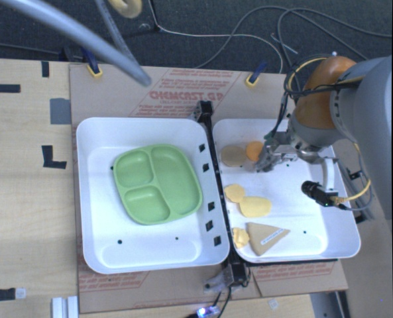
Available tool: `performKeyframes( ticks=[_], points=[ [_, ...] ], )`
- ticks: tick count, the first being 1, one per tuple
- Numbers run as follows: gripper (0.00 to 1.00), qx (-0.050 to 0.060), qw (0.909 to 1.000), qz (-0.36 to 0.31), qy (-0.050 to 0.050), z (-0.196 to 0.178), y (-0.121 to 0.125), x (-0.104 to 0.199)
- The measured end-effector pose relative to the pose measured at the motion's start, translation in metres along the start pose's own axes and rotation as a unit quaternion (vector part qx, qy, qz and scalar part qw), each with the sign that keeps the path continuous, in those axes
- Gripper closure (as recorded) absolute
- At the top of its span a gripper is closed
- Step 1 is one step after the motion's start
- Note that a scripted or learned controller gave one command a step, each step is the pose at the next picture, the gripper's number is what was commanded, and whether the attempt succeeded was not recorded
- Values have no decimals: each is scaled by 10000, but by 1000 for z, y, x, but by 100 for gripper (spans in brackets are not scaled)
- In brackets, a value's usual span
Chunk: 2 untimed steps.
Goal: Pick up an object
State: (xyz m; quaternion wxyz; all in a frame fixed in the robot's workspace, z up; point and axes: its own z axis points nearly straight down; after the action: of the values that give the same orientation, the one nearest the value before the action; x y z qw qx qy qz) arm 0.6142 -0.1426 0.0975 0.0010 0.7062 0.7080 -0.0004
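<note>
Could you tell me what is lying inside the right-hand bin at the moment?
The right bin holds a tan disc, an orange piece, yellow pieces and a tan wedge. The gripper covers the floor beneath it.

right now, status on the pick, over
Gripper low in right bin, beside orange piece and tan disc. Nothing seen held. Yellow pieces lie nearer, untouched.

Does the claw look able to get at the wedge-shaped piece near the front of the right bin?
Probably yes. The wedge lies flat in the right bin with nothing over it; the claw is farther back, near the orange piece.
</note>
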Motion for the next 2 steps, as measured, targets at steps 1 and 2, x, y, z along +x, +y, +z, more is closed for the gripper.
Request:
performKeyframes(
  ticks=[1, 2],
  points=[
    [100, -7, 10000, 10, 9, -61, -2, -4],
    [100, -2, 10000, 5, 11, -116, -7, 4]
  ],
)
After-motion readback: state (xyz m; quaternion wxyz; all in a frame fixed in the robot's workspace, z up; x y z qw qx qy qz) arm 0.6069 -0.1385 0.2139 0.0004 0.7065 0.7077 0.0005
